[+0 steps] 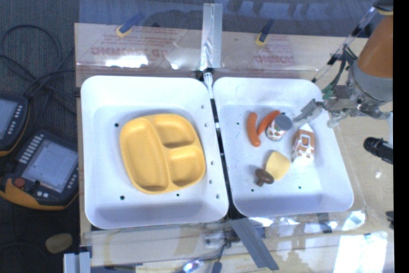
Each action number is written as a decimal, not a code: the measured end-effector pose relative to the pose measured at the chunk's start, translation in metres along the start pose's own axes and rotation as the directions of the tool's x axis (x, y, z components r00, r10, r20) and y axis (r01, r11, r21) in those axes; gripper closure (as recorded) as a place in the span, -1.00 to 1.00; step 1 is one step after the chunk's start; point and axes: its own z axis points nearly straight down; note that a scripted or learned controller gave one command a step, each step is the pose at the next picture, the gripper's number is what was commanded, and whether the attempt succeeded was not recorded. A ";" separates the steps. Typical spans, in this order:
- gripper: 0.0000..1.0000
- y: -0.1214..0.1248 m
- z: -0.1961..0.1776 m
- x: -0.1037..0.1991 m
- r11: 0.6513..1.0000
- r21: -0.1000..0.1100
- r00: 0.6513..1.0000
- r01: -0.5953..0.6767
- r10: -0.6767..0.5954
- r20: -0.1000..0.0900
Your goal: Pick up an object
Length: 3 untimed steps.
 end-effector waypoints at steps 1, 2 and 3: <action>-1.00 0.008 0.113 -0.013 1.000 -0.007 1.000 -0.007 0.007 -0.007; 1.00 0.006 0.106 -0.016 1.000 -0.003 1.000 -0.011 0.011 -0.002; 1.00 0.034 0.021 0.069 0.977 0.000 0.977 0.214 -0.214 0.001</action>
